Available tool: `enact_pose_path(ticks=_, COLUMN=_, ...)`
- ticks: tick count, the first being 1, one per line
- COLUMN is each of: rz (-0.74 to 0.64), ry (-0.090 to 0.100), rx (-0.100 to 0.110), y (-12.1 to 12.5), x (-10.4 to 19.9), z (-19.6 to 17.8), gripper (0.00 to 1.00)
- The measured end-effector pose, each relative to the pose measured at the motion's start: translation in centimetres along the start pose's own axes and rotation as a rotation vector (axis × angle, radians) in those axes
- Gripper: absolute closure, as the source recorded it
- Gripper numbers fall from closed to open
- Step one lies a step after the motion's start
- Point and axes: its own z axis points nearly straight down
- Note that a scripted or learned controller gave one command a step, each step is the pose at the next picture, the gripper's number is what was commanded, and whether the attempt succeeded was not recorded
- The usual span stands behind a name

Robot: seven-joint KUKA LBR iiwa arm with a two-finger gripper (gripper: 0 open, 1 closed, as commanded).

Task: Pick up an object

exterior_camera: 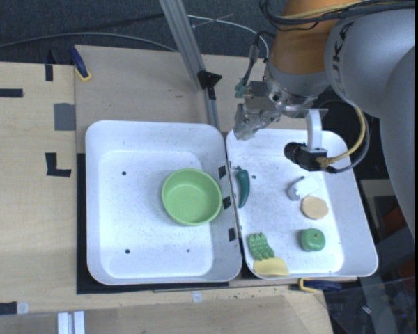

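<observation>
Objects to pick from lie in both bins. In the left bin [97, 186] you have one light green bowl [191, 197], upright, right of the middle and near the wall shared with the right bin [272, 211].

In the right bin, a dark green pepper [242, 186] lies lengthwise along the left wall, just across it from the bowl. Nearer the camera on that same side sits a ridged green block [259, 244], and a yellow piece [272, 266] rests at the near rim, touching or almost touching the block. Over on the right side you see a small grey piece [295, 188], a tan disc [314, 207] just beside it, and a round green knob [312, 240] below the disc, close to it but apart.

The hand [247, 127] is at the far left corner of the right bin, over the rim where the two bins meet. You cannot tell from this angle whether it is open or closed, nor whether it touches the bin. The pepper is the nearest object to it, and there is a clear gap between them. The grey arm [376, 54] with its orange band [313, 5] comes in from the upper right.

A slanted metal pole [184, 40] crosses the pale worktop [28, 207] behind the bins, ending near the hand.
</observation>
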Motion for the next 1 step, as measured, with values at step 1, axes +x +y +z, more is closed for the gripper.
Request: enact_pose_path(ticks=1, rz=-0.001, ry=-0.001, rx=0.001, y=-1.19, x=6.15, z=1.70, gripper=1.00)
